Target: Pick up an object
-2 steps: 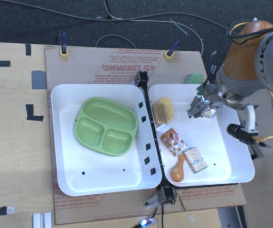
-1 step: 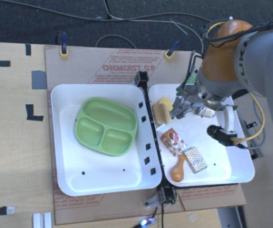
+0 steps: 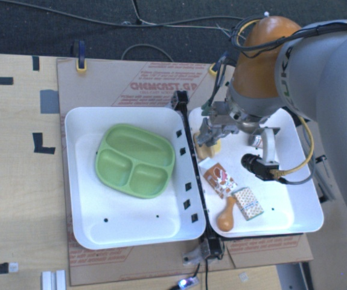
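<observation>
**A:** Where is the block?

**B:** The yellow block [image 3: 211,149] lies in the right bin [image 3: 306,222], in its upper left part. It is close to the wall shared with the other bin, a little right of the frame's centre.

**A:** And the hand?

**B:** The hand [image 3: 206,136] is right over the block and covers its upper part. I can't tell whether it touches the block or hangs just above it, nor whether it is clenched or released.

**A:** What else is in that bin?

**B:** Just below the block lies a red-and-white packet [image 3: 219,180]. To the packet's lower right is a small patterned box [image 3: 248,203]. An orange piece [image 3: 226,216] with a rounded end lies against the box's left side, near the bin's lower edge.

**A:** And further out?

**B:** The left bin [image 3: 82,222] holds a green plate [image 3: 136,160] with three compartments, in its upper half. Both bins rest on a brown board [image 3: 155,86] on the table [image 3: 10,180]. The arm [image 3: 318,77] fills the frame's upper right.
</observation>
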